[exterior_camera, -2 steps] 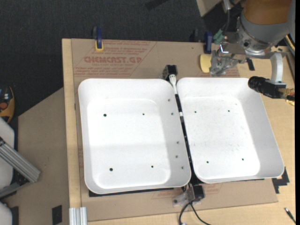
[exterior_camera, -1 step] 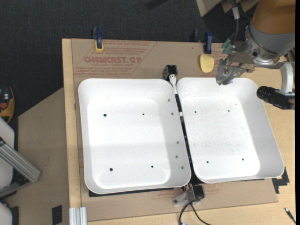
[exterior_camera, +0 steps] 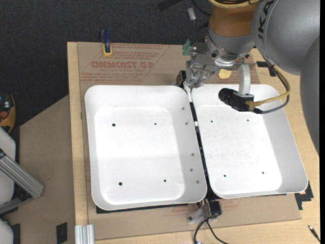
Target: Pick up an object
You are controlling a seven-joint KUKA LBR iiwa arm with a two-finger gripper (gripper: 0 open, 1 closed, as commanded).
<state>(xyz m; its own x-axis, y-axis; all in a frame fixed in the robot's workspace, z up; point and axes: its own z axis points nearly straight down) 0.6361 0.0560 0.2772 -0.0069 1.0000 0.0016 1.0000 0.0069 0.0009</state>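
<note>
Two shallow white bins lie side by side on a brown board [exterior_camera: 81,75] that carries the red print "CHEMCAST GP" near its upper edge. The left bin [exterior_camera: 89,136] fills the middle of the frame and the right bin [exterior_camera: 297,161] lies touching it, their rims meeting along a dark line. Small dark dots mark the floor of each bin.

The grey arm [exterior_camera: 294,29] comes in from the upper right corner, with its orange band [exterior_camera: 233,9] at the top centre. Below the band the gripper [exterior_camera: 192,80] hangs over the upper end of the line where the two rims meet, just at the bins' upper edge. Whether the gripper is spread or pressed together I cannot tell, because the parts there are small and blurred.

A small pale yellow piece [exterior_camera: 224,73] shows just beside the gripper, under the wrist; I cannot tell whether it is a loose object or a part of the tool. A black device [exterior_camera: 234,98] with a yellowish cable hangs from a grey bracket over the upper left corner of the right bin.

A blue and yellow clamp [exterior_camera: 106,41] grips the board's upper left edge. A metal rail [exterior_camera: 20,174] lies at the lower left of the frame.
</note>
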